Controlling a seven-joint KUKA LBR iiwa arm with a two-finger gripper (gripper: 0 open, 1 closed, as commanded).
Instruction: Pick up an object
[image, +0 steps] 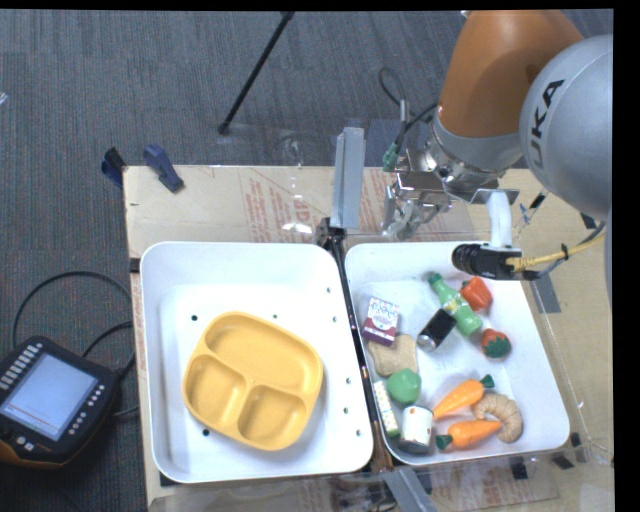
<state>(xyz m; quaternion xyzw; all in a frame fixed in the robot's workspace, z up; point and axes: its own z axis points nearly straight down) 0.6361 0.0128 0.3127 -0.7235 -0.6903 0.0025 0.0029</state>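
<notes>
Gripper hung above the right bin's far rim, holding nothing; its opening could not be told. Toys, carrots among them, lay below. Pick not begun; next, descend onto one.

a single camera sits fixed above the bench and looks down at a slant, tilted toward twelve o'clock so that dark floor shows beyond the bench's far edge; it stands at a middling height, near enough that both bins span most of the frame; the left bin lies toward nine o'clock and the right bin toward three o'clock; the arm looms large at one to two o'clock, closer to the lens than the bench; a handheld screen unit lies at eight o'clock.
</notes>
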